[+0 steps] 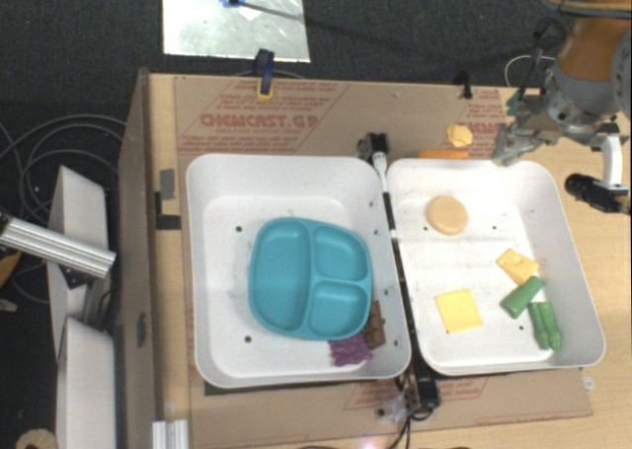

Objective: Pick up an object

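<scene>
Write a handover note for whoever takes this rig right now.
End effector: above the right bin's top right corner, nothing seen in it.
Right bin: round tan piece, yellow square, yellow wedge, two green pieces.
Left bin: teal plate; purple piece and brown piece at its lower edge.
Done: nothing lifted.
Left: pick one object.

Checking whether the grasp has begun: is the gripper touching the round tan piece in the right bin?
Apart. The camera view shows the gripper above the bin's far rim, bare white floor between it and the round tan piece.
</scene>
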`<state>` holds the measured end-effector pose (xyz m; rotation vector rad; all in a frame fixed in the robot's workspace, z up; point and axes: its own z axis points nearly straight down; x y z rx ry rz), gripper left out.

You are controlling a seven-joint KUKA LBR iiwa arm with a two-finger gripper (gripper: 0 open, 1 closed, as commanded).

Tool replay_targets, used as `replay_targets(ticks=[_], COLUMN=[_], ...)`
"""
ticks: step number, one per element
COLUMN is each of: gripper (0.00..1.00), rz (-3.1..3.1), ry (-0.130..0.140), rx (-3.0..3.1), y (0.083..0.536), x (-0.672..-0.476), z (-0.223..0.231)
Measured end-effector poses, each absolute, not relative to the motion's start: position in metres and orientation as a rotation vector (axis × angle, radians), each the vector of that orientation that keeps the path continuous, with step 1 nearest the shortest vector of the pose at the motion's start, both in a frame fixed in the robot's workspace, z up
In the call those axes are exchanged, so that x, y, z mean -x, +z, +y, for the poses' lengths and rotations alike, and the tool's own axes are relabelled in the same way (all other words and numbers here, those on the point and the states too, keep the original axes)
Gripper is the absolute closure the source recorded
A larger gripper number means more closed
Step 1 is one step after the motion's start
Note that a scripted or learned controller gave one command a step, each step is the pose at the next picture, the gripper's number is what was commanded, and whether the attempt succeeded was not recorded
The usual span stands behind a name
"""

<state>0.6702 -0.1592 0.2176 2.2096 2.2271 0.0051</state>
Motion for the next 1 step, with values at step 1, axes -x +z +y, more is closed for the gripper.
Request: replay_targets(ticks=[1], gripper=[1.00], rz=[2.226], ry=[0.004], rx=[-2.204], y=[0.2292], x=[-0.6703], z=[-0.1623])
